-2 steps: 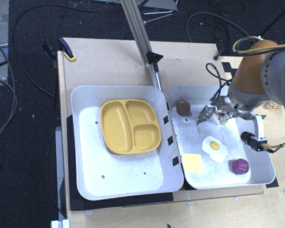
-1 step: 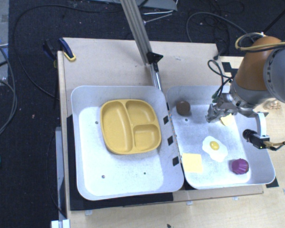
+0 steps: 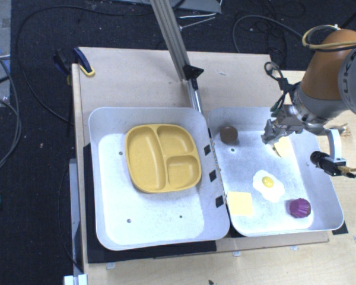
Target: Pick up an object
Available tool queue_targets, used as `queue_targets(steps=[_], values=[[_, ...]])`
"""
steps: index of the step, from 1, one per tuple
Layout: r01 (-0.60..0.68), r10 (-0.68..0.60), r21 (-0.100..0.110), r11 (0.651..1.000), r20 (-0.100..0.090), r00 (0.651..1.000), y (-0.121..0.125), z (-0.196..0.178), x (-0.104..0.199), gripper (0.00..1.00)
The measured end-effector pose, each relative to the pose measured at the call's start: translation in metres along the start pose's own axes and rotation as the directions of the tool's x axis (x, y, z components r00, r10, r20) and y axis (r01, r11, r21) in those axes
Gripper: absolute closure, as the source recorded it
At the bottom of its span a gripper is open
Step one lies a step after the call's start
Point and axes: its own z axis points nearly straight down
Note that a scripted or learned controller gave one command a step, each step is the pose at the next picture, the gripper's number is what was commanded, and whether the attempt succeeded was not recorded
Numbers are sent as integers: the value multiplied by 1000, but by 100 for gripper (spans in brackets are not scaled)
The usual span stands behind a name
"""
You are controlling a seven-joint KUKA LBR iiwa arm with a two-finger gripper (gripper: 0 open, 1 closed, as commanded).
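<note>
- White plastic bins sit side by side on a wooden bench: the left bin (image 3: pixel 107 218) and the right bin (image 3: pixel 320 215).
- A yellow divided plate (image 3: pixel 164 157) lies alone in the left bin, well apart from the arm.
- The right bin holds the loose items, so a pick is likeliest here: a brown ball (image 3: pixel 228 135) near its upper left, a toy fried egg (image 3: pixel 268 184) in the middle, a yellow cheese slice (image 3: pixel 240 203) at the lower left and a purple object (image 3: pixel 299 207) at the lower right.
- The grey arm reaches in from the right, its gripper (image 3: pixel 275 130) low over the bin's upper part.
- A pale yellow piece (image 3: pixel 281 148) lies just below the gripper, probably the target.
- Whether the pincer is open or closed cannot be told, and no object is seen held.
</note>
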Motion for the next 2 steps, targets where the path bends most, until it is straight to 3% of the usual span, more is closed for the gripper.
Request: queue_targets(steps=[1, 2], values=[[1, -1, -1, 1000, 1, 1000, 3, -64, 0, 100], [1, -1, 2, 1000, 0, 1000, 4, -87, 0, 100]])
